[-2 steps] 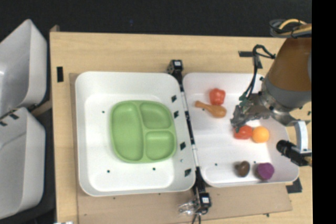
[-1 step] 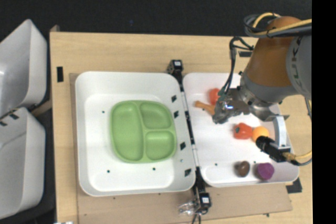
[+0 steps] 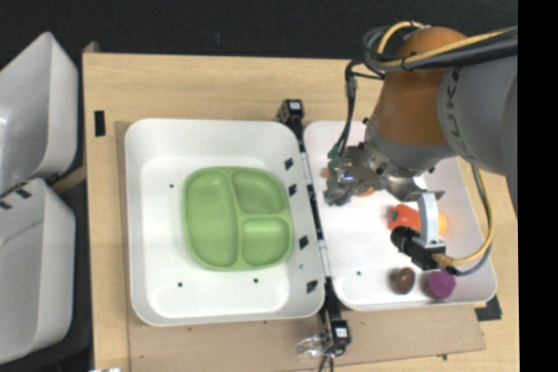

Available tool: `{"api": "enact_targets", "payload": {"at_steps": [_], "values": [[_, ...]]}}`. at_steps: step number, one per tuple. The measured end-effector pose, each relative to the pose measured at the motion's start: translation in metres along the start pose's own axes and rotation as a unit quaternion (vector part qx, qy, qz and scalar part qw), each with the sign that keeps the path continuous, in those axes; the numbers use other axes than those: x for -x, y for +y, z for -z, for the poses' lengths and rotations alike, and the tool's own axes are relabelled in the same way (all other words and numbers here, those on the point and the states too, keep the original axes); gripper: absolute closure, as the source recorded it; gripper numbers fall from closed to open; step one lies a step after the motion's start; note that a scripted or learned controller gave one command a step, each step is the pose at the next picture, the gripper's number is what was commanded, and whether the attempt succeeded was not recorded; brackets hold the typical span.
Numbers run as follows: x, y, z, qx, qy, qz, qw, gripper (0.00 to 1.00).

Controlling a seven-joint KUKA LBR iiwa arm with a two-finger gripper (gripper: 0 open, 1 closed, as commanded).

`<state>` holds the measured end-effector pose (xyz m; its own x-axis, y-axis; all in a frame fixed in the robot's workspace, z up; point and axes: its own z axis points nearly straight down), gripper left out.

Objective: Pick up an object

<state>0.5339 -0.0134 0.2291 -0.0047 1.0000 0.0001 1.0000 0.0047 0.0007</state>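
A pale wooden desk [image 3: 200,87] carries two glossy white bins. Over the right bin [image 3: 366,279] hangs the claw [image 3: 342,180]; I cannot tell its grip. Near it, inside this bin, lie an orange object [image 3: 408,215], a brown rounded object [image 3: 402,280] and a purple lump [image 3: 438,284]. The left bin [image 3: 153,292] holds a smooth green divided plate [image 3: 235,216].

Even overhead light falls on two white bins [image 3: 139,213], which glare bright and nearly washed out; the surround lies in darkness, shadows stay soft, and fine detail blurs.
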Motion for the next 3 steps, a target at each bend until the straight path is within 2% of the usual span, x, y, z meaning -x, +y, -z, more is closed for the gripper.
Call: {"api": "enact_targets", "payload": {"at_steps": [1,2,3], "values": [[-0.049,0.018,-0.004,0.0,0.0,0.001,1.0,1.0],[-0.096,0.019,-0.005,0.0,0.001,0.001,1.0,1.0],[-0.093,0.019,-0.005,-0.001,0.0,-0.001,1.0,0.0]]}}
